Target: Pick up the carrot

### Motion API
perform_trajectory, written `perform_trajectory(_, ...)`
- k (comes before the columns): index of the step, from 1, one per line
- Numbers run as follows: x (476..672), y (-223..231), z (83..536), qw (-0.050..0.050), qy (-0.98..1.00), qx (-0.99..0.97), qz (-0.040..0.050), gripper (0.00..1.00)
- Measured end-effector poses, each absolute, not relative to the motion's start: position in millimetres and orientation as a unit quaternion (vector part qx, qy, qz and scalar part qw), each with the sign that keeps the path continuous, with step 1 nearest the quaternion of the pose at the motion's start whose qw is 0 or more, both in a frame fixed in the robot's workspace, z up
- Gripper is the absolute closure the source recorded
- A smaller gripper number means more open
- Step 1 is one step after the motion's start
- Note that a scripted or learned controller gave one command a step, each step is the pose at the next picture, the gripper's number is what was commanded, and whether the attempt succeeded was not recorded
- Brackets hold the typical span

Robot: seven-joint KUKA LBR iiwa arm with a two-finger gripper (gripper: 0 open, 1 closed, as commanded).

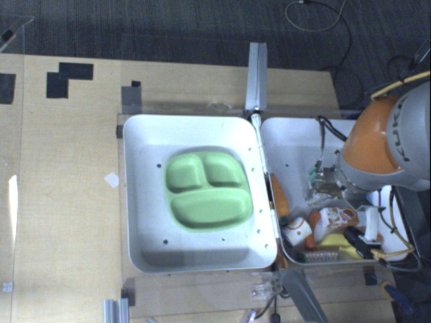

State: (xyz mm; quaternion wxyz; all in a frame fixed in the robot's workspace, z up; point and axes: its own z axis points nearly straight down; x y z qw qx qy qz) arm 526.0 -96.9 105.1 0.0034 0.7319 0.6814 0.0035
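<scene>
**Carrot against the right bin's left wall**

The smooth, tapered orange carrot (278,197) lies along the right bin (296,136) wall. A glossy green three-compartment tray (207,188) sits in the left bin (145,180). The end effector (325,182) hangs nearby above the pale wooden bench (60,180).

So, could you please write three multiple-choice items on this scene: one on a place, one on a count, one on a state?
1. Where does the carrot lie?
A. on the green tray
B. in the right bin, along its left wall
C. on the bench outside the bins

2. How many compartments has the green tray?
A. two
B. three
C. five

3. How is the carrot at this moment?
A. lying in the bin, apart from the arm
B. lifted above the bins
C. resting on the tray

Key: 1 B, it runs beside the divider; 2 B, two small above one long; 3 A, it rests on the bin floor.
</scene>
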Motion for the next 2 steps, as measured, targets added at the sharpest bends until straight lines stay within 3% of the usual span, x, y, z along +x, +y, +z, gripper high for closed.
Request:
perform_trajectory(1, 535.7, -144.2, 90.6, 0.004, 0.622, 0.783, 0.0054, 1.0)
perform_trajectory(2, 508.4, -113.7, 91.1, 0.008, 0.545, 0.838, 0.0076, 1.0)
